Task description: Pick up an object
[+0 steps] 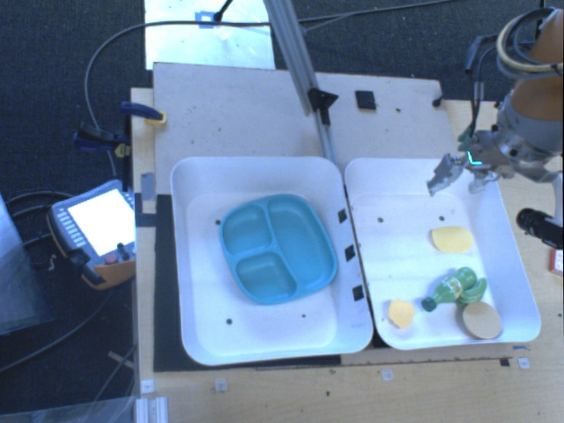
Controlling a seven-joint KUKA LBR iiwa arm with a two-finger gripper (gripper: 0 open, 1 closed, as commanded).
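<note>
Two white bins are set side by side on the bench. In the left bin (189,324) a blue tray (278,247) with three compartments is laid, tilted a bit w/ respect to the bin walls. Nothing is seen in its compartments.

In the right bin (388,227) four small items are found, all toward the near-right part. A yellow piece (451,239) is laid flat approx. mid-bin on the right side. A green bottle (455,289) is laid on its side below it, cap end pointed toward the bin's left. A round tan disc (481,320) is placed just beside the bottle, at the near-right corner; touching or not can't be told. A smaller yellow-orange piece (401,313) is laid near the front wall, left of the bottle and apart from it.

The gripper (456,174) is seen at the far-right edge of the right bin, above the rim area, well apart from all four items. Two grey fingers are seen w/ a gap between them, i.e. spread apart, and nothing is pinched. A small green light is lit on the wrist. The orange band is seen above, at the view's right.

Outside the bins, a handheld control unit (92,232) w/ a lit screen is seen at far left, and a blue clamp (141,113) is fixed at the board's left edge.
</note>
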